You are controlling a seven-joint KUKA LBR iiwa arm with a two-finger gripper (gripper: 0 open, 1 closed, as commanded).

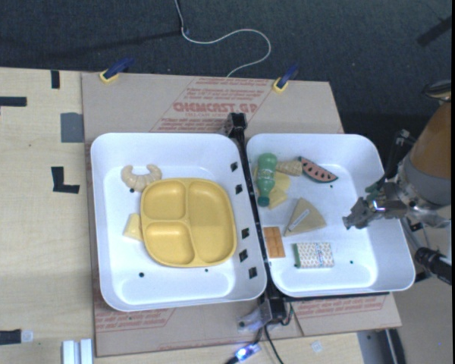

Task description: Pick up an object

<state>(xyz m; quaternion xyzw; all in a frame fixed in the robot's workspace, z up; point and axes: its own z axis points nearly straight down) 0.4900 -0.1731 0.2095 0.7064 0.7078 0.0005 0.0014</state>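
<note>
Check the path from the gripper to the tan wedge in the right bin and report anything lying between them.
Nothing visible lies between them. The gripper hovers over the right bin near its right side, and the tan wedge lies to its left across bare white floor. The patterned packet lies nearer the camera, off that line.

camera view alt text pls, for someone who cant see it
A grey robot arm's claw hangs over the right edge of the right white bin, which holds a green bottle, a watermelon slice, a tan wedge and a small patterned packet. The left white bin holds a yellow divided plate.
</note>
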